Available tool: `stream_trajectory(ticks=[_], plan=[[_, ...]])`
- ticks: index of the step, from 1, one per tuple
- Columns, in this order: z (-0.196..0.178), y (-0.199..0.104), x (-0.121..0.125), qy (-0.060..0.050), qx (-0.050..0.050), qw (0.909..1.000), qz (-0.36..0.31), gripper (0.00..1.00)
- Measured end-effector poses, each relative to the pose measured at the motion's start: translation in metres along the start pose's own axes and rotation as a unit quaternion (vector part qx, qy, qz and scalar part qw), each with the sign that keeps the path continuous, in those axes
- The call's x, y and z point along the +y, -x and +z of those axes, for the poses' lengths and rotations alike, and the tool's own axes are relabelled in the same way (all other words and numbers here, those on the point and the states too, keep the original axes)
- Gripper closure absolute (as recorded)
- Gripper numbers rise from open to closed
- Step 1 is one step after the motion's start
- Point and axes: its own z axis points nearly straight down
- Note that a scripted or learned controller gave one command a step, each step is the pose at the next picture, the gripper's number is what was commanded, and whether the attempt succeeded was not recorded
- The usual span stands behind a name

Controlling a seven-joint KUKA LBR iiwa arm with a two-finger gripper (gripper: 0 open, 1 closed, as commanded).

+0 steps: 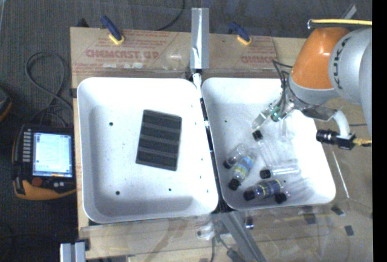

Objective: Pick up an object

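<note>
So, gripper [270, 114] hanging low inside the right bin [230, 94], can't tell its state.
Small clear bottles [242, 165] with dark caps lie just below it; left bin [97, 97], beside the right bin, holds a black ridged pad [159, 139].

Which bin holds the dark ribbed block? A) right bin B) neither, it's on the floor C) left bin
C: the dark ribbed block lies flat mid-floor of the left bin; the right bin holds small clear bottles instead.
</note>
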Motion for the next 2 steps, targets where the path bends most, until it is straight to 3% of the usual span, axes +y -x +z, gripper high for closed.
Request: stream_trajectory(ticks=[1,2], plan=[[-0.154,0.021,-0.025,0.000,0.000,0.9998,-0.019,0.00],[-0.008,0.016,0.005,0.001,0.000,0.9954,-0.096,0.00]])
